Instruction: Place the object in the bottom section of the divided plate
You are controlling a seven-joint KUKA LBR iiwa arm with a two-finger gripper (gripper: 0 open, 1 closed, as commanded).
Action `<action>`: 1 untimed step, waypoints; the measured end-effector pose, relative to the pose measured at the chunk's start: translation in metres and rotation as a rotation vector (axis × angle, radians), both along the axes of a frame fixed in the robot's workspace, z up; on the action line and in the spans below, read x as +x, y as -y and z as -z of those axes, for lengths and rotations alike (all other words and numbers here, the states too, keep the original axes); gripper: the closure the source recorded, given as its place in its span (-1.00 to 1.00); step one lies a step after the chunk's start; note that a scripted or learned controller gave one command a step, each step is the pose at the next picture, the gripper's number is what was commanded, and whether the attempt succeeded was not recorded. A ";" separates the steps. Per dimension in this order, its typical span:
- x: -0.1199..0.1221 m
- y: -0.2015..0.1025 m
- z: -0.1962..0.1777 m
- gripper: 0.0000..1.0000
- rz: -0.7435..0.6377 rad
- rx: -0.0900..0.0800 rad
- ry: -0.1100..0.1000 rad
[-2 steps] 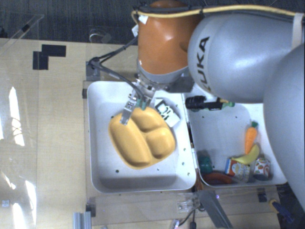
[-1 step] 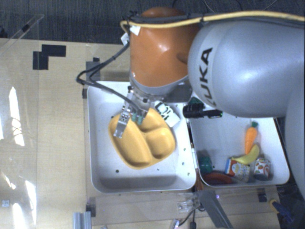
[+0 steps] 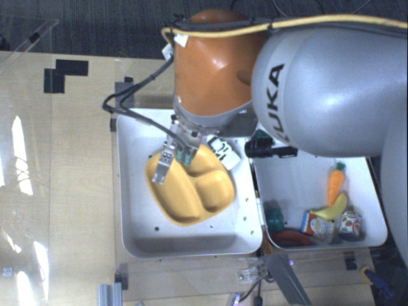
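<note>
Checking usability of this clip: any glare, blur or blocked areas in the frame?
Camera view: bright highlights on the glossy grey and orange arm; pale reflections streak the tan bench surface at left; the arm hides much of both shallow white bins; the yellow divided plate and gripper look slightly soft.

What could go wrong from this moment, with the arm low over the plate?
1. The jaws hang right over the yellow divided plastic plate in the left white bin; pushing lower could tip or shove it.
2. The arm hides the plate's upper part, so which section lies below is unclear; a drop may land wrongly.
3. The toy orange carrot and yellow banana lie in the right bin; possibly nothing was picked.
</note>
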State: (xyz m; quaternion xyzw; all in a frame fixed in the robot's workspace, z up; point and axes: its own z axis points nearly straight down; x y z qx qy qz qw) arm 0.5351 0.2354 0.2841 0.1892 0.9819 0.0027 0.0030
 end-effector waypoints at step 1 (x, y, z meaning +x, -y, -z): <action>-0.036 0.000 -0.104 -1.00 0.153 0.002 0.002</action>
